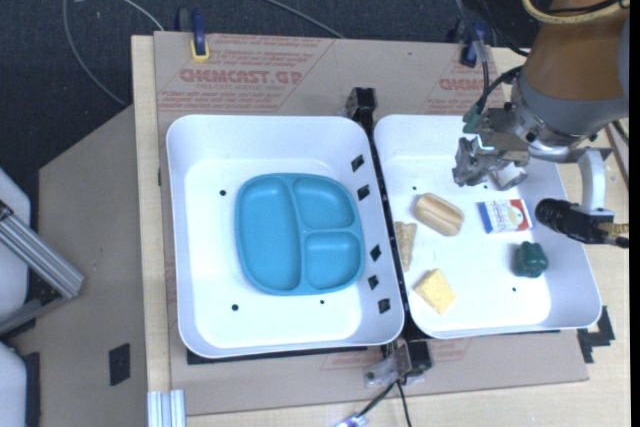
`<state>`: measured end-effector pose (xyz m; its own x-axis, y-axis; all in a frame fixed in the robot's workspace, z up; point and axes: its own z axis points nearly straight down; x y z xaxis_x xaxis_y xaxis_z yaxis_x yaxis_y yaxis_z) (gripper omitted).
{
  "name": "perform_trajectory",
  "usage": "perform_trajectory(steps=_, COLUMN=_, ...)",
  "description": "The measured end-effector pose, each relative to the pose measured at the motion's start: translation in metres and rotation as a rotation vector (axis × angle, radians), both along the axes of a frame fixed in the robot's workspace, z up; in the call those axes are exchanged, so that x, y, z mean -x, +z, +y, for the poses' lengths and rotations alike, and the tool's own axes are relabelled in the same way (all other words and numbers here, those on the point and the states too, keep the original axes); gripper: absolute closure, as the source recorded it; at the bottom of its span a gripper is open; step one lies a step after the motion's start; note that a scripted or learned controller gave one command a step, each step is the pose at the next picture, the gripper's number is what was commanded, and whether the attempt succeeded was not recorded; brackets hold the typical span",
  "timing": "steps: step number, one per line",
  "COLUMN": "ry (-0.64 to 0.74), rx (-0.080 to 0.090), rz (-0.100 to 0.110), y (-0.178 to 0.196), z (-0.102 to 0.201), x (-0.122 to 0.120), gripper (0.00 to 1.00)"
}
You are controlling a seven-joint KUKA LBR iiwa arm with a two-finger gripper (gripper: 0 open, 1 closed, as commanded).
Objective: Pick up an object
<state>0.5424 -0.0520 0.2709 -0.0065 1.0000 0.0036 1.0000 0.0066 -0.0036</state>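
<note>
- Dark carpet with loose grey cables surrounds a cardboard-topped bench (250, 65), and on it two shallow white bins sit side by side.
- At the end of the grey-and-orange arm, the gripper (487, 167) hangs over the upper part of the right bin (570, 310); from this angle I cannot tell how it is set, and nothing shows in its grasp.
- Nearest to it, toward five o'clock, lies a small red, white and blue packet (503, 215), just beside the tool's lower edge.
- Toward seven o'clock from the gripper rests a tan bread roll (439, 213), near but apart from it.
- Farther out at five o'clock sits a dark green lump (530, 260), close to the bin's right wall.
- At about seven o'clock, well down the bin, lies a yellow wedge (435, 290), and a pale tan strip (405, 243) lies against the divider between the bins.
- Across that divider, toward eight o'clock, the left bin (200, 315) carries a blue sectioned plate (298, 233).
- To my eye this is the approach step: the tool is over the objects but no pick is made yet.
- The next move, I judge, calls for settling over one item, likely the packet or the roll since they are closest, then coming straight down with the item centred so it is not nudged aside.
</note>
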Motion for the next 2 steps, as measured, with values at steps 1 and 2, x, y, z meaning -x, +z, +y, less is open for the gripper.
perform_trajectory(steps=1, ry=0.000, rx=0.000, rz=-0.002, y=0.001, z=0.053, x=0.000, gripper=1.00)
perform_trajectory(steps=2, ry=0.000, rx=0.001, rz=0.001, y=-0.019, z=0.110, x=0.007, gripper=1.00)
